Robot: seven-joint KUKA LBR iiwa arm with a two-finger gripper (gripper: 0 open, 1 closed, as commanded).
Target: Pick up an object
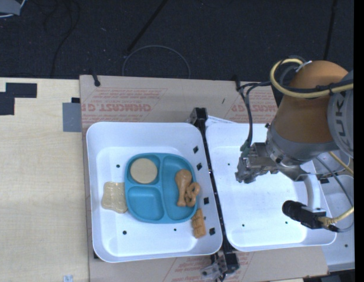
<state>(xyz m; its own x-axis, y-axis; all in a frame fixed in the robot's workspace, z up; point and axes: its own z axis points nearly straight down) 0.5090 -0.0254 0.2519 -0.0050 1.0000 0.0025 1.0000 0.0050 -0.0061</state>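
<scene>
Camera view is showing the gripper (pixel 247 172), finger state unclear, hovering over the right bin (pixel 270 231), while the light, stiff pretzel (pixel 186 188) in the blue tray (pixel 147 207) is inviting a grip across its middle.

Two white bins (pixel 105 157) on cardboard sheet (pixel 158 98); dark carpet (pixel 170 28) behind

Blue tray (pixel 147 207) with tan food sits in white bin (pixel 105 145).
</scene>
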